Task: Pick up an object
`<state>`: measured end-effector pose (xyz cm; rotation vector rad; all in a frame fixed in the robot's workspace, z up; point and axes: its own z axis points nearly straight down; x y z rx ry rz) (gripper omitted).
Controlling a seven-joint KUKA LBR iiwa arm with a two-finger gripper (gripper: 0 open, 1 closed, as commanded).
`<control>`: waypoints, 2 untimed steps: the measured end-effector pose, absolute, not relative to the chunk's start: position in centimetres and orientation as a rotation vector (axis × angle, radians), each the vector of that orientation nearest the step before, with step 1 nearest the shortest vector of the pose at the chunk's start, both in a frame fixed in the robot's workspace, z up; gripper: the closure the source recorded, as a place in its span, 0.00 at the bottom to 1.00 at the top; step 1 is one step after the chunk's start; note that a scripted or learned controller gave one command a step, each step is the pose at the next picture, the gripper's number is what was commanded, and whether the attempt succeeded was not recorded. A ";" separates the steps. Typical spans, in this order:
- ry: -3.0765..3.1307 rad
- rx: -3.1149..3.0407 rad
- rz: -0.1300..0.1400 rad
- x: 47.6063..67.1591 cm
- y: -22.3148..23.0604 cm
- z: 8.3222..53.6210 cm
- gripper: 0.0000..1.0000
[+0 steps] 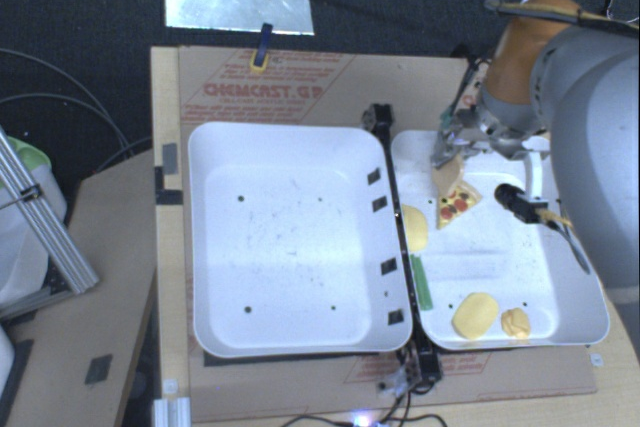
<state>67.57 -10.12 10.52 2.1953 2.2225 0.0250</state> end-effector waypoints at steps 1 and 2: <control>2.232 2.211 0.007 59.5 -2.5 18.9 1.00; 2.218 2.205 0.021 60.0 -2.8 38.3 1.00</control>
